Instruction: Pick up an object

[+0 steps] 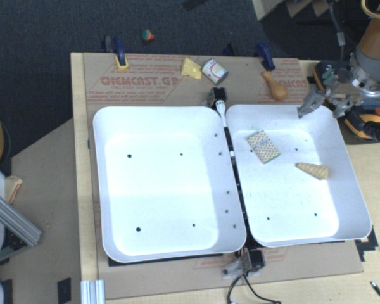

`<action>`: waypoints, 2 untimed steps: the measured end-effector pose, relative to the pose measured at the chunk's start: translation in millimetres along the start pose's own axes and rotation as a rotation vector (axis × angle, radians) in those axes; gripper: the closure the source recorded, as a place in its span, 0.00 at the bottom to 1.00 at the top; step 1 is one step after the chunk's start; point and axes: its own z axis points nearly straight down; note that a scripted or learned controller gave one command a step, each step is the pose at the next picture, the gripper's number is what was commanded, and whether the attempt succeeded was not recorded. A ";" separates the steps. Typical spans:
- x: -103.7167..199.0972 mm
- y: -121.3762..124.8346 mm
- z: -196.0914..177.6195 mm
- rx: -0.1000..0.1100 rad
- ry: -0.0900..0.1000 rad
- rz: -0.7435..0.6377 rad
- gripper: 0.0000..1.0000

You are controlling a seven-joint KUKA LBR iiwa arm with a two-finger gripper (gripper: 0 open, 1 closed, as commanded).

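- Camera view, the task's things: a small square packet (pixel 263 147) with a pale speckled pattern lies flat in the right bin (pixel 342 223), in its upper-left part, turned so that its corners point roughly to 12, 3, 6 and 9 o'clock.
- At about 4 o'clock from the packet, apart from it, lies a tan cone-shaped piece (pixel 313 169), its narrow tip pointing toward 9 o'clock.
- Both pieces lie clear of the bin's walls, with bare white floor around each; the lower half of the right bin is open floor.
- The left bin (pixel 107 189) stands beside the right one, the two rims touching along the middle seam.
- On the brown board (pixel 139 78) above the bins, at 12 o'clock, lie a yellow wedge (pixel 191 69), a small white box (pixel 215 71) just beside it, and a wooden pear-shaped piece (pixel 275 87) near the right bin's top rim.
- The arm (pixel 372 56) comes in from 3 o'clock at the upper right, its wrist over the right bin's top-right corner.
- The gripper (pixel 316 101) hangs at that corner, at about 2 o'clock from the packet and well apart from it; its fingers are spread and nothing sits between them.
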 end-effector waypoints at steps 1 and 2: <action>84.8 10.9 -200.6 -0.023 -0.003 -0.008 0.00; 80.4 9.6 -200.0 -0.007 -0.004 -0.001 1.00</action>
